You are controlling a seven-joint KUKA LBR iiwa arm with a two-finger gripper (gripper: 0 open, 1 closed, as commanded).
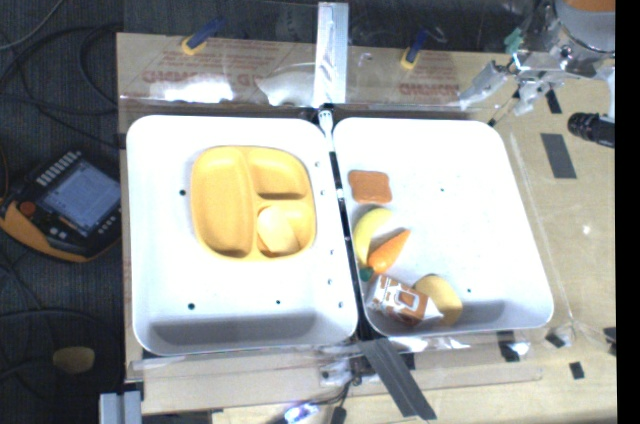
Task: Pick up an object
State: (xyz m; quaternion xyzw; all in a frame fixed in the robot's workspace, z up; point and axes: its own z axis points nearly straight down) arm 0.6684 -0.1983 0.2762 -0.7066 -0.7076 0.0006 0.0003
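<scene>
Hovering beyond the right bin's (500, 212) far right corner, the gripper (530, 77), grip state unclear, is facing toys (385, 247) clustered along the bin's opposite, left wall.

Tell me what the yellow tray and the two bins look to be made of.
Tray: likely molded plastic, matte yellow, with rounded, seamless compartments. Left bin and right bin: likely thin formed plastic, smooth white, with soft rounded corners and faint sheen; painted metal can't be ruled out.
</scene>
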